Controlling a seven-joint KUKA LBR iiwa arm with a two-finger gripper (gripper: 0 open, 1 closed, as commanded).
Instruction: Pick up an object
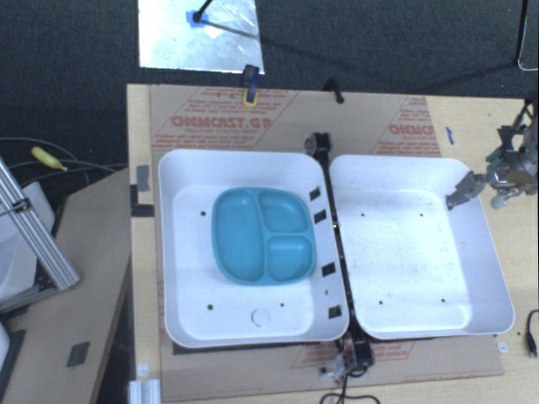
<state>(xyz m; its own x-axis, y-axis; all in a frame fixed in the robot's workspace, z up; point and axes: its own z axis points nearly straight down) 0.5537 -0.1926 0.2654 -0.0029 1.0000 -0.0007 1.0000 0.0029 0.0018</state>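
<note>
A blue divided plate (263, 235) with three compartments lies flat in the middle of the left bin (187, 192). A small round white mark or disc (260, 316) sits near that bin's front wall. My gripper (482, 194) hangs at the far right, over the right bin's (421, 251) back right corner. It is open, its fingers spread with nothing between them. One grey finger (461, 191) points down-left over the bin's rim. The gripper is well away from the plate.
Black clips (322, 218) run along the seam between the two bins. Both bins rest on a cardboard sheet (219, 120). A yellow-and-blue clamp (250, 86) stands at the bench's back edge. Metal framing (34, 234) lies off the bench to the left.
</note>
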